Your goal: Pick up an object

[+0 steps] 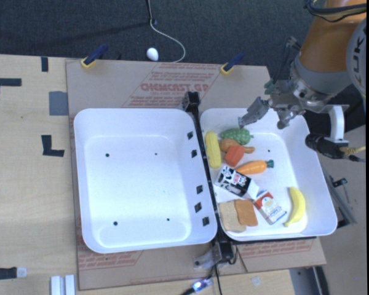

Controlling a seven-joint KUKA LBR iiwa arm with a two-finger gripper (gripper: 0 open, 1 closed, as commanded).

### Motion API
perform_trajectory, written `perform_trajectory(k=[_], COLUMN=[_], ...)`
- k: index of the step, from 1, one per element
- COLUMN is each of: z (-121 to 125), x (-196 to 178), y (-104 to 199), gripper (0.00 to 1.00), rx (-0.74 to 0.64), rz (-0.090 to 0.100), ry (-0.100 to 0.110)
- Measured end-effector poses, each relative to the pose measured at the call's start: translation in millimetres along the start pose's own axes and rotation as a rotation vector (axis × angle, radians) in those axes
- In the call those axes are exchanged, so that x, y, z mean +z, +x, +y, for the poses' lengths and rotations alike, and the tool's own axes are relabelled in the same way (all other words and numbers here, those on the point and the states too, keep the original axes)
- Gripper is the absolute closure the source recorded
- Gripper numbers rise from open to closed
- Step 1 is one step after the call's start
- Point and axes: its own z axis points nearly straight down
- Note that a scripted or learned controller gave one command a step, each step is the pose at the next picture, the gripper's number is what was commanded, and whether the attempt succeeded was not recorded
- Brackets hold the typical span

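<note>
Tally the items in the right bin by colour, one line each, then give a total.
Yellow: 2, the corn and the banana
Orange: 2, the carrot and another orange vegetable
Green: 1, the leafy vegetable
Black and white: 1, the carton
Red and white: 1, the small box
Tan: 1, the bread slices
Total: 8

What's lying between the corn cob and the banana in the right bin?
In the camera view, between the corn cob and the banana lie the carrot, the black-and-white carton and a small red-and-white carton.
</note>
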Motion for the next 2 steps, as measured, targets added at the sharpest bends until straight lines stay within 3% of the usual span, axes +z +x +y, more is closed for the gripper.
perform_trajectory(k=[1, 2], z=[-12, 63], x=[149, 202], y=[-12, -4], gripper=[0.00, 0.00], rx=[0.003, 0.005], rz=[0.001, 0.001], ry=[0.014, 0.038])
